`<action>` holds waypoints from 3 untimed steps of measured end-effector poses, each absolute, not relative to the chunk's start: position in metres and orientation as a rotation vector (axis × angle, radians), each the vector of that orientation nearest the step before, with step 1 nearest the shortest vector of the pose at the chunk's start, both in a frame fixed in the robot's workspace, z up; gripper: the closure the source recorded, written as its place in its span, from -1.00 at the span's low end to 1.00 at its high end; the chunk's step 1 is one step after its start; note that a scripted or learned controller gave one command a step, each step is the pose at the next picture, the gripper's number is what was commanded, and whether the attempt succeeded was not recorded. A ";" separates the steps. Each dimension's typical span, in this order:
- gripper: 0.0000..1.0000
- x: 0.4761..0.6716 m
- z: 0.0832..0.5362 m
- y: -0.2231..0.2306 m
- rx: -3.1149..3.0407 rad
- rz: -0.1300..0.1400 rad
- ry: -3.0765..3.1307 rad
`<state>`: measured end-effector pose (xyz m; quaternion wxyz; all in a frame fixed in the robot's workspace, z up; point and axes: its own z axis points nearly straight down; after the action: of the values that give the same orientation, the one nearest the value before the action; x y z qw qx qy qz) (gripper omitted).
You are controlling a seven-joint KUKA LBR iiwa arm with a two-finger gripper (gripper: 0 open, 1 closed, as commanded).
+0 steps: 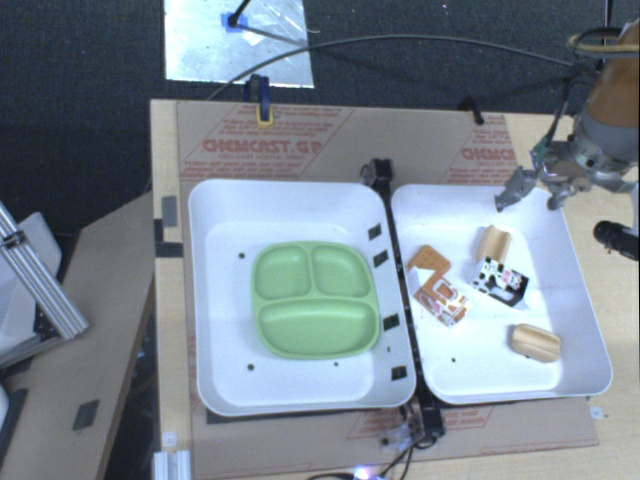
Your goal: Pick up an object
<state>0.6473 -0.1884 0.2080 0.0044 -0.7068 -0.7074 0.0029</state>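
Approach step: gripper (pixel 530 192) spread open, empty, at the right bin's (pixel 590 353) one o'clock rim. Next: down onto wooden cylinder (pixel 492 243), seven o'clock.

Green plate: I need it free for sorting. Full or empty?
Empty. The green plate in the left bin shows three bare green compartments.

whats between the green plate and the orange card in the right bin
In the camera view, the two bins' touching rims, with black clips along them, lie between the green plate and the orange card. The rest of the stretch is bare white floor.
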 end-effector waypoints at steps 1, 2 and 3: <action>-1.00 0.650 0.216 -0.188 -2.219 -0.002 -2.227; -1.00 0.653 0.174 -0.184 -2.214 0.001 -2.229; -1.00 0.661 0.116 -0.178 -2.212 0.001 -2.230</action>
<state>0.6611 -0.1783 0.1163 0.0004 -0.7043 -0.7099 0.0003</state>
